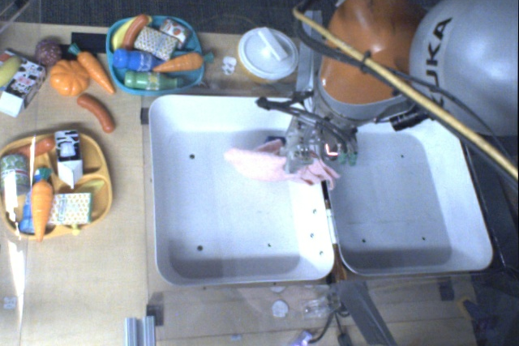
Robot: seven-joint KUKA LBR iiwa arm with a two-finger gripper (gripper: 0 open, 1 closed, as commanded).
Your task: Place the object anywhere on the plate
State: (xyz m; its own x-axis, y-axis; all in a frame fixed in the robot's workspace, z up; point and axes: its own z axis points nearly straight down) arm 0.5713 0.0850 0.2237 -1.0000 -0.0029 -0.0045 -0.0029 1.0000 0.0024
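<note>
A flat pale pink plate [255, 164] lies in the left white bin [203, 239], close to its right wall. A small dark bluish object [272, 146] shows at the plate's upper edge, partly hidden by the wrist. My gripper [312, 160] hangs right over the plate's right end, near the divide between the bins. The grey wrist and orange band [365, 44] cover whatever is between the fingers. Some pink shows just below and to the right of the gripper.
The right white bin [413, 207] lies under the arm. Beyond the bins stand a white lidded cup [268, 53] and a blue bowl [154, 53] of toy food. On the bench at left are a yellow tray [57, 182] of toys, a toy pumpkin [68, 78] and a sausage [97, 113].
</note>
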